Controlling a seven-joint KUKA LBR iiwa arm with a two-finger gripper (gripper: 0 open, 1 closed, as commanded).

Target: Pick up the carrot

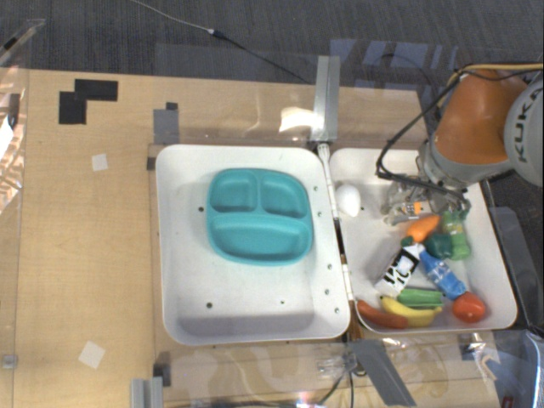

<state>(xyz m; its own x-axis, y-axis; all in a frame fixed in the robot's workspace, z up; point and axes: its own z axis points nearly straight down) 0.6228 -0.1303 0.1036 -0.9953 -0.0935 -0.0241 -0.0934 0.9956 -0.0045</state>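
The carrot (422, 226) lies in the right bin (501, 300), tip slanting toward the egg (348, 200), just under the gripper (414, 208), which hangs at its upper end; whether the jaws stand apart or together, I cannot tell. To grip well, I judge the fingers should straddle the carrot across its width and avoid the green toy (448, 243) touching its far side. The bins sit on a wooden bench (85, 253); left of the carrot, the other bin holds a teal plate (258, 214). Grey carpet (255, 15) lies beyond.
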